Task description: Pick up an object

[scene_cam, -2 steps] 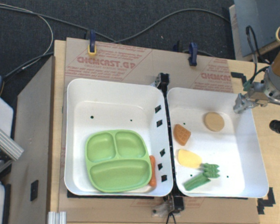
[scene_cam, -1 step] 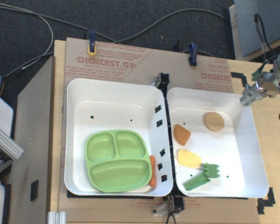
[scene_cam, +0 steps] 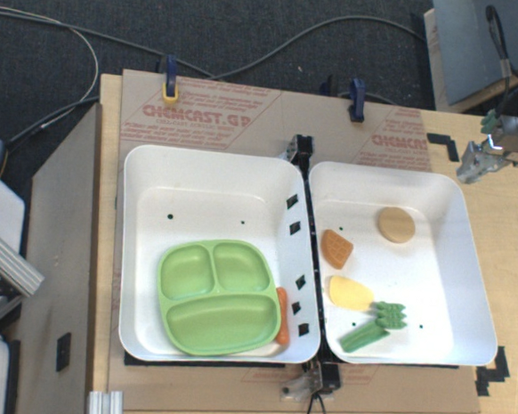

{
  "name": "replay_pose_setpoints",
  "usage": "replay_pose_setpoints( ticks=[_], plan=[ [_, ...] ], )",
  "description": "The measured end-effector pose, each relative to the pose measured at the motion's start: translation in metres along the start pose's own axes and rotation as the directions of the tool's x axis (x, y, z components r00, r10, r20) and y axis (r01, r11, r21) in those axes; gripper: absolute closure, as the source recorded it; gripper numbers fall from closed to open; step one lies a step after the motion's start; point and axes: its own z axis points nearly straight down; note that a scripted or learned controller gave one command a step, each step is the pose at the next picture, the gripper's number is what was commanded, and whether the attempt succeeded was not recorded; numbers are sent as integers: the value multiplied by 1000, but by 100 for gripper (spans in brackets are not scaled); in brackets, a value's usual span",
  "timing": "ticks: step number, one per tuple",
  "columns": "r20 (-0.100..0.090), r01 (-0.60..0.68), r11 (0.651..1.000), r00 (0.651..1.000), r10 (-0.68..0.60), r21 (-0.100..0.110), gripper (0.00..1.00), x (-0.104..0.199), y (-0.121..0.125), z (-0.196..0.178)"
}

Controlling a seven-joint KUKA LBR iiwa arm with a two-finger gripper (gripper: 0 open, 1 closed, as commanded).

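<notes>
**Gripper parked off the bins, food waiting**

Now, nearest in the right white bin [scene_cam: 469, 263]: a green plastic vegetable [scene_cam: 373, 327] by the front edge, then a yellow piece [scene_cam: 350, 294], an orange wedge [scene_cam: 336, 249], a tan round bun [scene_cam: 396, 225]. Left bin [scene_cam: 140, 237] carries a green divided tray [scene_cam: 221, 295]. Gripper [scene_cam: 477, 161] sits beyond the right bin's far right corner; its grip can't be made out.

Look toward two o'clock in your overhead view: there you find the metallic grey two-finger gripper [scene_cam: 473, 163], hanging at the far right margin. Its silvery wrist housing [scene_cam: 515, 132] sits just above and to the right of it, cut off by the frame edge, so you see very little of the arm itself. The gripper end points down and toward eight o'clock. At this size and blur you cannot judge how it is set.
</notes>
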Motion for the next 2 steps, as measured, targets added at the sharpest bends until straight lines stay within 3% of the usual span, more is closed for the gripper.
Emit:
replay_pose_setpoints(
  ticks=[2],
  plan=[
    [-5, 3, 1000, 1000, -3, 9, 100, 100, -13, 19]
  ],
)
